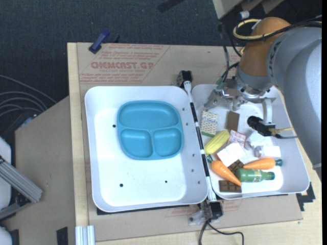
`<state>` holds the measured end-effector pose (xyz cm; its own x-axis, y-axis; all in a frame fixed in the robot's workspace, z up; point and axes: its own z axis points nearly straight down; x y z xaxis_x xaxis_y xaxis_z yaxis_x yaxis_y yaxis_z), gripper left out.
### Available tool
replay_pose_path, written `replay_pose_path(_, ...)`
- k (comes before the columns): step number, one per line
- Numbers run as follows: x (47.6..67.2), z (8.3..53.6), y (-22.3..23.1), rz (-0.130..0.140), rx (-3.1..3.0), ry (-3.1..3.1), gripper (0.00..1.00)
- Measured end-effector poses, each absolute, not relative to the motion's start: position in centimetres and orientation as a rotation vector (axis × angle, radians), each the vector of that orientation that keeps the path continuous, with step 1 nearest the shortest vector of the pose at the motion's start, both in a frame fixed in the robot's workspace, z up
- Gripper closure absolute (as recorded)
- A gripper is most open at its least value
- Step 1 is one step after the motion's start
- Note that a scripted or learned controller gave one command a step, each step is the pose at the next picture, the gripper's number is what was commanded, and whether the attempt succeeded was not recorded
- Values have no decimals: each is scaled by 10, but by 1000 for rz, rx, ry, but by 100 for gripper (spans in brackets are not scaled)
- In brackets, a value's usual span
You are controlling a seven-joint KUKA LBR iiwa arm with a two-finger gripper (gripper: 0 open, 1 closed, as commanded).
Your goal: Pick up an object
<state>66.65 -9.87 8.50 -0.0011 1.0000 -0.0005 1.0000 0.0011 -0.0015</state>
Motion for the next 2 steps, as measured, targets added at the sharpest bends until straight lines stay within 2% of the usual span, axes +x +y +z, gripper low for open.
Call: replay_pose_path(2,667,85,-98,3,-2220,-2222,0)
